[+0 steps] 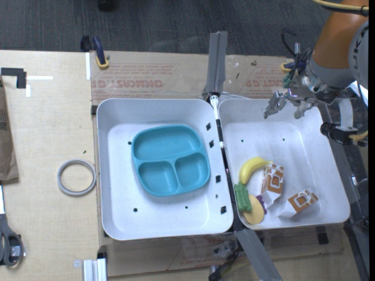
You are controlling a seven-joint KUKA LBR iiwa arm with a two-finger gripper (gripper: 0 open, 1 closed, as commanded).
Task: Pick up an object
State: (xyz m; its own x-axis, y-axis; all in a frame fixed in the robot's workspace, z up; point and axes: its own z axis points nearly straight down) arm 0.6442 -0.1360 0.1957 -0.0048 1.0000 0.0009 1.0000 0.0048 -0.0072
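Nearest cam: orange-and-white carton (302, 202) and yellow round piece (254, 213) at the right bin's (293, 140) 6 o'clock edge. Tool (286, 105) hovers at the bin's 12 o'clock rim, fingers spread, nothing betw them. Banana (252, 168) and second carton (273, 180) lie well apart from it, twd 6. Left bin (111, 174), at 9, holds a blue divided tray (170, 160). Grey ring (77, 177) on tabletop (41, 133) further at 9.

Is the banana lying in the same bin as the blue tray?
No. The banana lies in the right bin, while the blue tray sits in the left bin.
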